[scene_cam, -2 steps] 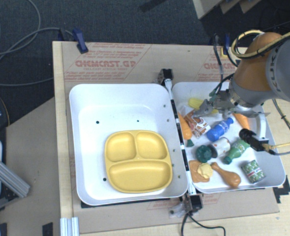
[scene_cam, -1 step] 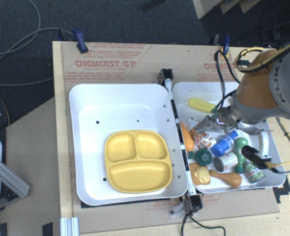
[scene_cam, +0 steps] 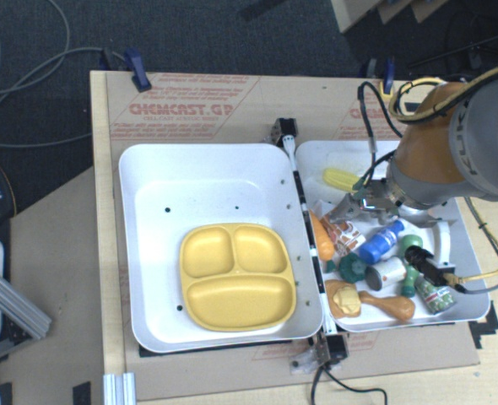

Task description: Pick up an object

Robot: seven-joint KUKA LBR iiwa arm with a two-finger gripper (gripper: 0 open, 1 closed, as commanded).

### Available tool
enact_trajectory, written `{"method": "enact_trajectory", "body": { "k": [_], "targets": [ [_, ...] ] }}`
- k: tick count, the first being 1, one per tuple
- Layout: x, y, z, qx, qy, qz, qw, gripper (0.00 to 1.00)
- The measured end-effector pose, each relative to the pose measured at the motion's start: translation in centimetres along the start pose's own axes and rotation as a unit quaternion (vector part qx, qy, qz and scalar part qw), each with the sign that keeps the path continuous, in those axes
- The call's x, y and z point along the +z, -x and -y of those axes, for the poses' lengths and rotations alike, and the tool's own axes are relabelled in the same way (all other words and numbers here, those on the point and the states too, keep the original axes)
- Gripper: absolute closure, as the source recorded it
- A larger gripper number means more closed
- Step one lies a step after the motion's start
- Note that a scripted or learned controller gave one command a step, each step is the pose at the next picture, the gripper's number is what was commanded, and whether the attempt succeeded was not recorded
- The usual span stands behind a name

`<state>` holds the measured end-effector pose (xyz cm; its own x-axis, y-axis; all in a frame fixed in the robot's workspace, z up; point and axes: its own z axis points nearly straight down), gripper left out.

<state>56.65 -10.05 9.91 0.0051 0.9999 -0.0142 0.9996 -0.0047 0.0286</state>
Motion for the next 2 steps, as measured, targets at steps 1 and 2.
{"method": "enact_trajectory", "body": {
  "k": [1, 2],
  "targets": [
    [-0.03, 0.0, 1.14, 0.0, 0.009, -0.002, 1.0, 0.0],
    [-0.29, -0.54, 0.34, -0.005, 0.0, -0.011, 0.9999, 1.0]
  ]
}}
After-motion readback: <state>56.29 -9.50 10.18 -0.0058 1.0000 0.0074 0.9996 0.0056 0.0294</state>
